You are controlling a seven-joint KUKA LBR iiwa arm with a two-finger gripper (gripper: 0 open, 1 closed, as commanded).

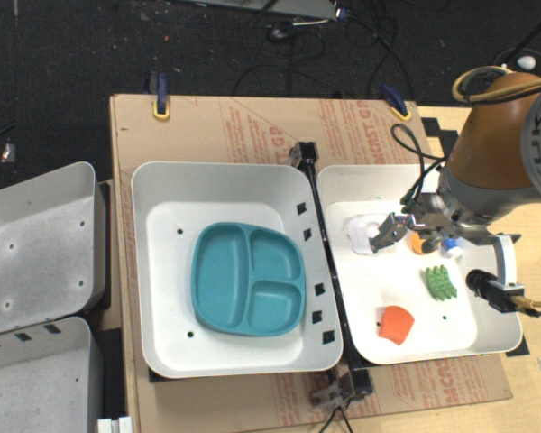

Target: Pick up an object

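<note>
Here the hand [389, 232] hangs low in the right bin [370, 341], its grip impossible to tell.

Arm [505, 142] cut by right edge; small orange thing [418, 239] mostly hidden under wrist, maybe a ball; spare bins [36, 233] cropped left.

2 white bins: left bin [153, 242], right bin [365, 350]. 1 teal divided plate [248, 280] with 3 compartments. 1 green studded block [440, 281]. 1 orange piece [397, 324]. 1 small clear object [359, 234], kind unclear.
</note>
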